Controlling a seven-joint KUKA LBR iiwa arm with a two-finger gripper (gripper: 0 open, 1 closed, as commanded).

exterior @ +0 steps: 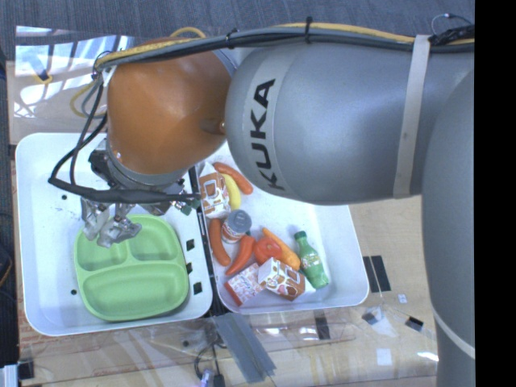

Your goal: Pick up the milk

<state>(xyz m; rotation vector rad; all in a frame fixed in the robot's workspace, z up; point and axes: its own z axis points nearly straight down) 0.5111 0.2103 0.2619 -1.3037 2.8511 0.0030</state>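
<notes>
Milk carton [214, 194] stands in right bin [351, 256] beside banana [233, 190]; gripper [110, 228] over green divided tray [133, 279] in left bin [36, 216], finger spread indiscernible.

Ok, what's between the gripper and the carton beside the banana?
In the camera view: a corner of the green plate, then the two bins' adjoining walls.

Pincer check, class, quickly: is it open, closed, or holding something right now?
Pincer: over the green tray in the left bin; open or closed cannot be told, and no item shows in it.
</notes>
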